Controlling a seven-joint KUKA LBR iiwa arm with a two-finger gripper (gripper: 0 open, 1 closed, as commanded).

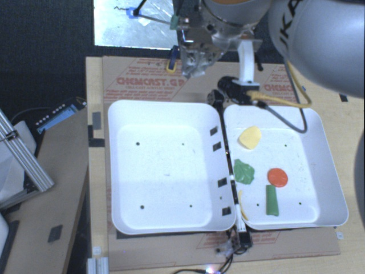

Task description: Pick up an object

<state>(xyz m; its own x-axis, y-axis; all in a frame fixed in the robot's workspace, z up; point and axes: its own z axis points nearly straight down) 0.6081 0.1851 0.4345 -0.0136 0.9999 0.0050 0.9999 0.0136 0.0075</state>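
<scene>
Arm: I see it raised, reaching from the right, hand [191, 61] above the bins' far edge; grip state I cannot tell. Right bin [328, 153]: yellow piece [250, 137], green piece [244, 172], orange disc [278, 177], green stick [272, 200].

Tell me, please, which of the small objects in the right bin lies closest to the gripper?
The yellow piece. It lies at the far end of the right bin, nearest the gripper, while the green lump, orange disc and green stick lie further down.

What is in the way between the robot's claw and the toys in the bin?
Nothing visible. The gripper is raised beyond the far edge of the bins, and the flat yellow piece, green lump, orange disc and green stick lie uncovered.
</scene>
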